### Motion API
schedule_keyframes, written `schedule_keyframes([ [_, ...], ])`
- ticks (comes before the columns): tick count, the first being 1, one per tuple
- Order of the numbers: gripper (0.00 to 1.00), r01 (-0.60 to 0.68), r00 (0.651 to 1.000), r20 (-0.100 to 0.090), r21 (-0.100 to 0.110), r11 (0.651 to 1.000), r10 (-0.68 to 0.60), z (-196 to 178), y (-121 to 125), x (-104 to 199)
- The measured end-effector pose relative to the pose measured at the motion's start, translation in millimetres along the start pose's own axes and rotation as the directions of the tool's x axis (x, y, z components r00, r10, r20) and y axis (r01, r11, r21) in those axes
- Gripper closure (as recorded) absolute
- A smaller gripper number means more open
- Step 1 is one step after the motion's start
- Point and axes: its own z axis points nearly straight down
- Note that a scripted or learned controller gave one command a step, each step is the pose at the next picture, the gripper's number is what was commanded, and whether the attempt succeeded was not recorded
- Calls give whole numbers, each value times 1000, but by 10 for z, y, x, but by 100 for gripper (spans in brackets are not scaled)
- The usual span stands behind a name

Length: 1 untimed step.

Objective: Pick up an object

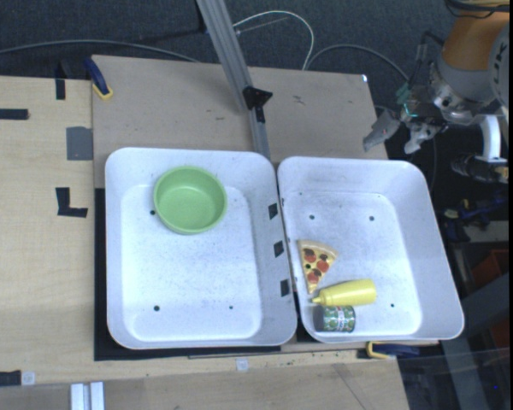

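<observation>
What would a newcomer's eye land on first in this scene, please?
Probably the green bowl, alone in the left bin. Next, the cluster at the right bin's near left corner: a pizza slice, a yellow bottle and a small can. The end effector hangs beyond the bins' far right.

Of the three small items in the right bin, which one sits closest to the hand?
The pizza slice: it lies farthest up the right bin, toward the hand. The yellow bottle and green can lie below it.

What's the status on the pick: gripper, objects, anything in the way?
Gripper open, holding nothing, above right bin's far edge. Pizza slice, yellow bottle, can untouched at near-left. Green bowl in left bin. Nothing in the way.
</observation>
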Motion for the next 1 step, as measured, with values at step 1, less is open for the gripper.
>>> schedule_keyframes([
  [1,0,0,1000,0,1,1000,0,0,-1,-1],
])
